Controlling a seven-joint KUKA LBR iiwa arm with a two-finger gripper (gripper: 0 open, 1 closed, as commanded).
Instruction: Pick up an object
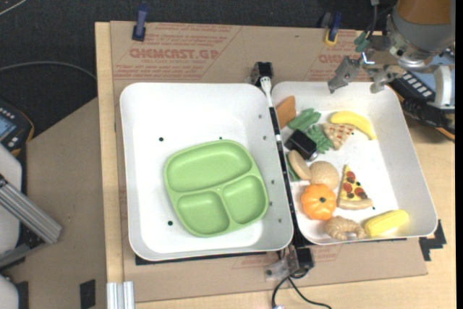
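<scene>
Camera view: the gripper (359,74) is hanging over the far rim of the right bin (414,155), its two fingers spread well apart and holding nothing. Landmark: the orange (318,201), sitting near the bin's near-left corner. Beyond it, toward the gripper, a banana (353,122) is lying beside a pizza slice (336,134); a second pizza slice (352,189) is lying just right of the orange, with a corn cob (385,221) further right and nearer. Green leaves (307,123) and a black block (301,145) are lying beyond the orange along the left wall. The left bin (145,155) is carrying a green divided tray (215,186). Judgement: these are looking like light, stiff, smooth toy foods; the banana, lying closest, is probably best pinched across its narrow middle.
</scene>
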